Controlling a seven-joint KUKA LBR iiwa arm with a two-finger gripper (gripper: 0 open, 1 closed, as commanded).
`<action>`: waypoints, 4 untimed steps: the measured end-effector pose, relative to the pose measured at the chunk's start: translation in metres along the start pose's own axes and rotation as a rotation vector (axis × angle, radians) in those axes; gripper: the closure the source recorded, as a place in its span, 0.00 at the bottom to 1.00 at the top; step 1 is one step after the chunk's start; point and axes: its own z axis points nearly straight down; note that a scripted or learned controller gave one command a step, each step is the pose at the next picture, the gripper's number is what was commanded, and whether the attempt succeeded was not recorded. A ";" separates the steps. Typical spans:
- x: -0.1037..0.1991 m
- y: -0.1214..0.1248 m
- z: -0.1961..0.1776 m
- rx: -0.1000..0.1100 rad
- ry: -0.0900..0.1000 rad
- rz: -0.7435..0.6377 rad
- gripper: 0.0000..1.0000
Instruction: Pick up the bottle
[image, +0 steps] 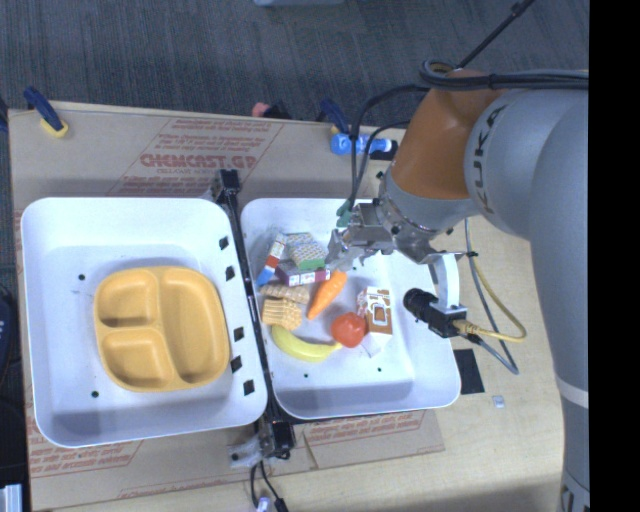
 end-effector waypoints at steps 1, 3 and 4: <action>0.040 -0.071 0.036 -0.001 0.000 -0.307 1.00; 0.079 -0.091 -0.064 -0.006 -0.003 -0.382 1.00; 0.142 -0.091 0.036 -0.002 -0.002 -0.422 1.00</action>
